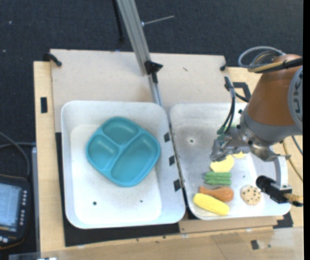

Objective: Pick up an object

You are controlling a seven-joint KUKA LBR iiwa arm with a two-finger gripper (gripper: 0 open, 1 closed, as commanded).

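Note:
My gripper (pixel 219 151) hangs low over the right bin (pixel 192 124), at its middle right. Its tip is directly above and touching or nearly touching a pale yellow toy piece (pixel 224 164). Just in front of that piece lies a green bean pod (pixel 217 178). An orange carrot (pixel 218 193) and a yellow corn cob (pixel 211 203) rest near the bin's front edge. A round speckled cookie (pixel 250 195) sits to their right. Nothing can be seen held in the gripper.
The left bin (pixel 79 210) holds a blue divided plate (pixel 123 150) in its middle. A slanted metal pole (pixel 136 34) rises behind the bins. The right bin's left half is bare white floor.

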